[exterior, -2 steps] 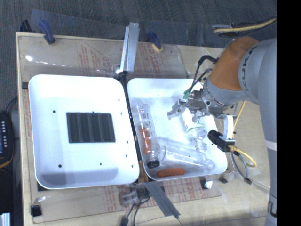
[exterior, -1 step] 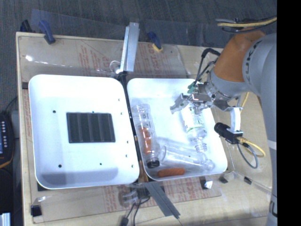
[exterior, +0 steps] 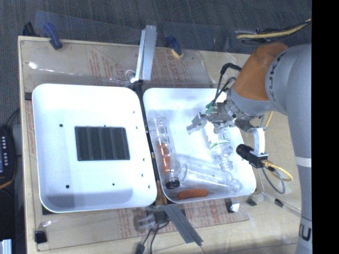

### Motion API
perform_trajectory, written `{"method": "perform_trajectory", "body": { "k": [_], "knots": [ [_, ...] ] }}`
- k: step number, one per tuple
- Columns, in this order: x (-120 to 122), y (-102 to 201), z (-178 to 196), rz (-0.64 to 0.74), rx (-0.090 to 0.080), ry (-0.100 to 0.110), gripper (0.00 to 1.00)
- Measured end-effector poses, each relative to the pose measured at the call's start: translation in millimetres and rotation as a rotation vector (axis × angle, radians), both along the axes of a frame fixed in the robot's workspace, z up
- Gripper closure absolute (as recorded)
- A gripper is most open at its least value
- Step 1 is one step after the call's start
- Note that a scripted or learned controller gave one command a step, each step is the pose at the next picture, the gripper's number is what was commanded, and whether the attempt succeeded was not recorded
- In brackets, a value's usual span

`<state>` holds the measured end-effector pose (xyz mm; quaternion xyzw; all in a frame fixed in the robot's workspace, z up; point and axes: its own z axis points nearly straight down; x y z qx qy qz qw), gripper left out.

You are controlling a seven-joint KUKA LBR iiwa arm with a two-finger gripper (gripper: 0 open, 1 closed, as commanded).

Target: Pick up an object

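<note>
My gripper point(exterior: 214, 119) hangs low over the upper middle of the right bin point(exterior: 175, 97), on the grey arm with its orange band point(exterior: 259, 73). Just below it a clear plastic bottle with a green-printed label point(exterior: 221, 142) lies in the bin, its top end reaching up under the gripper. Whether they touch I cannot tell. Another clear bottle with orange contents point(exterior: 163, 144) lies along the bin's left wall. A clear bottle point(exterior: 209, 174) lies across the bottom. An orange sausage-shaped piece point(exterior: 193, 194) rests at the front wall.
The left bin point(exterior: 53, 105) holds a dark ribbed rectangular pad point(exterior: 101, 143). A metal bar point(exterior: 145, 52) stands behind the seam between the bins. Black and yellow cables point(exterior: 265, 163) hang at the right bin's right side.
</note>
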<state>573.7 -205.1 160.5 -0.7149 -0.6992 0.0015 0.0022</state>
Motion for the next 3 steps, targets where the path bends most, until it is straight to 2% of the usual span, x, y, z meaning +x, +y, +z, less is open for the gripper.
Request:
{"method": "perform_trajectory", "body": {
  "k": [1,2,3],
  "knots": [
    [-19.2,-2.6,19.2,0.063,0.001,0.0,0.0],
    [-27.9,45.9,7.5,0.181,0.001,0.001,0.0],
    [-17.1,-5.5,2.9,0.144,-0.001,-0.002,0.0]
  ]
}}
